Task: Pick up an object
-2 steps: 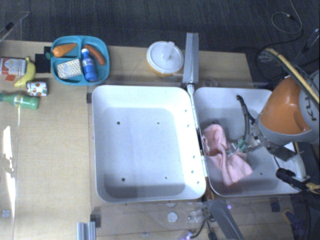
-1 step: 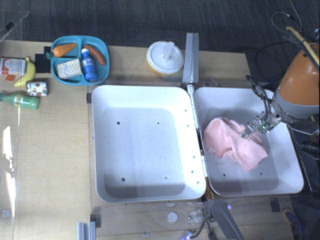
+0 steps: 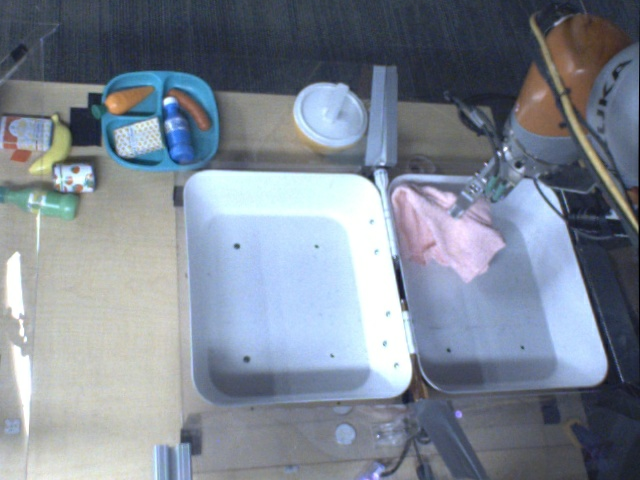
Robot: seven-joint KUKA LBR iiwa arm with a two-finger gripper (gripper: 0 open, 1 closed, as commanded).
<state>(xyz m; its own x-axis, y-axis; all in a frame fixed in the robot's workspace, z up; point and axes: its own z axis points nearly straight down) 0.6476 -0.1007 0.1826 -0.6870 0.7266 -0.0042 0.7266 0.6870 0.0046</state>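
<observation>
camera view, from above the bench: a pink cloth (image 3: 445, 236) lies crumpled in the far left part of the right bin (image 3: 520, 353), close to the wall shared with the left bin (image 3: 290, 298). the gripper (image 3: 468, 204) is down at the cloth's far right edge, fingertips at or just above the fabric; contact cannot be confirmed.

step in hand, as judged: the approach to a grasp on the cloth, with the lift not yet made. the next move calls for the fingers to close on a raised fold, then a straight lift clear of the bin wall.

hand: how far open it is cannot be told at this size, and no fabric is seen between the fingers.

beyond the bins, on the far side of the bench: a blue divided tray (image 3: 160, 118) of toy food at left, and a white lidded cup (image 3: 330, 116).
</observation>
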